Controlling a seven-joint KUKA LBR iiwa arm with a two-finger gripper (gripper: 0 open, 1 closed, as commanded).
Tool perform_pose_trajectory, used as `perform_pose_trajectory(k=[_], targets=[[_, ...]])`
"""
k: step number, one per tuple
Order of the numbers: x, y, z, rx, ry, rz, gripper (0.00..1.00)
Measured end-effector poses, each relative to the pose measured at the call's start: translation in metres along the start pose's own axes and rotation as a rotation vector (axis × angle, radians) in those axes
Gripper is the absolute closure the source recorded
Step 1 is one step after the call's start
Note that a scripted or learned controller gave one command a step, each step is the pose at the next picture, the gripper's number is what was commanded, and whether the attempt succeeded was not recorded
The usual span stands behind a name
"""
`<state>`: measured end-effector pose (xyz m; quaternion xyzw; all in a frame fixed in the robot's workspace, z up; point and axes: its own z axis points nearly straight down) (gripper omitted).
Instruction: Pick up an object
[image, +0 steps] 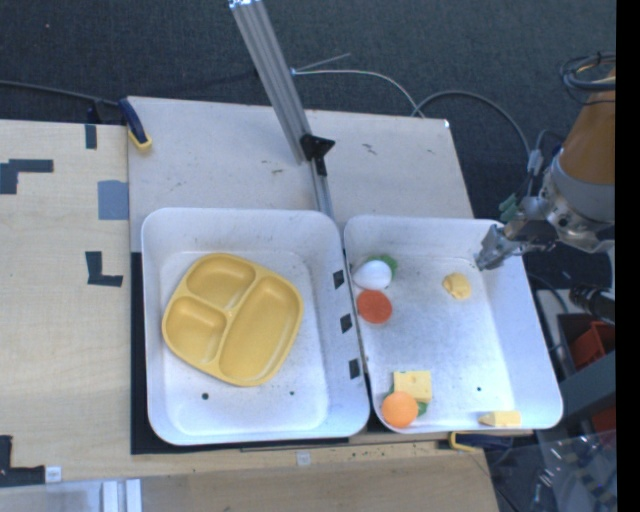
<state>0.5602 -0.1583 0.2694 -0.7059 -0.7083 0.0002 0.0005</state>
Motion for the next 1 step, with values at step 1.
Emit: perform_pose_trajectory(k=[1], targets=[[0.0672, -0.0528, 0.0607, 0.011, 0.004, -0.001, 1.0]])
